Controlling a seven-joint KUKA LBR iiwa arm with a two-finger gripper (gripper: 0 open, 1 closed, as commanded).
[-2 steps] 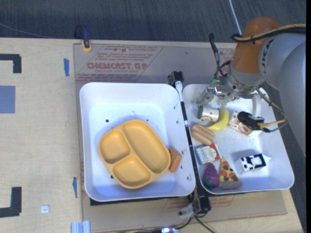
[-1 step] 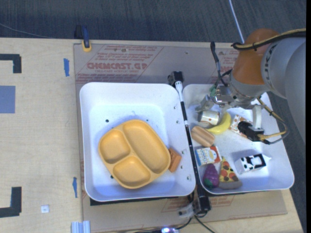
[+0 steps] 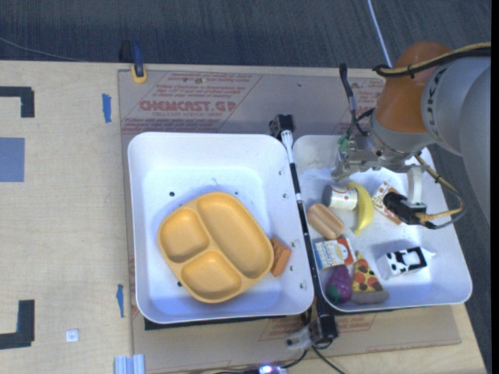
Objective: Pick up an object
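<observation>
My gripper [image 3: 344, 176] hangs over the back left part of the right bin [image 3: 448, 287], reaching in from the right. Just below its tip lies a small silver can [image 3: 341, 199] on its side, with a yellow banana [image 3: 363, 207] against its right end. A toy hot dog [image 3: 325, 220] lies just in front of the can. Whether the gripper touches the can cannot be made out.
Further front in the right bin are a small juice carton [image 3: 334, 252], purple grapes [image 3: 338, 281], a pizza slice [image 3: 366, 276] and a black-and-white block [image 3: 406, 262]. The left bin [image 3: 195, 158] holds a yellow divided plate [image 3: 215, 245] with an orange piece [image 3: 280, 257] at its right.
</observation>
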